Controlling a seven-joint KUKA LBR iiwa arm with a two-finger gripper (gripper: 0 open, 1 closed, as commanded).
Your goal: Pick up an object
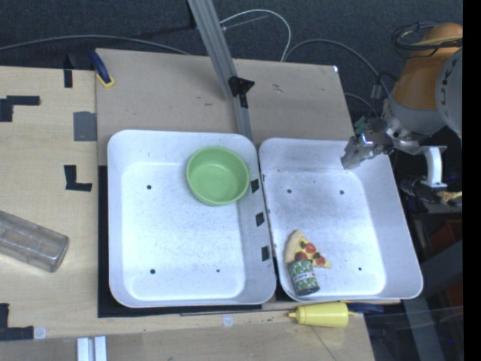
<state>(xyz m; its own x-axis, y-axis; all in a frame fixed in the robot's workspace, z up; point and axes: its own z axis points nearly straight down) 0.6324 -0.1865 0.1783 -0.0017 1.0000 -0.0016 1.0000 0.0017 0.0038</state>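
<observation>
The claw (355,155) hangs over the right bin's (376,201) upper right rim, its grip impossible to tell.

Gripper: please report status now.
Gripper over right bin's far corner, nothing held. Pizza slice and can untouched. Path clear.

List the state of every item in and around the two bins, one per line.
Green bowl: upright, in left bin.
Pizza slice: lying flat, in right bin.
Small can: on its side, beside the pizza slice.
Yellow bottle: lying outside the bins.
Hand: over right bin's far corner.
</observation>
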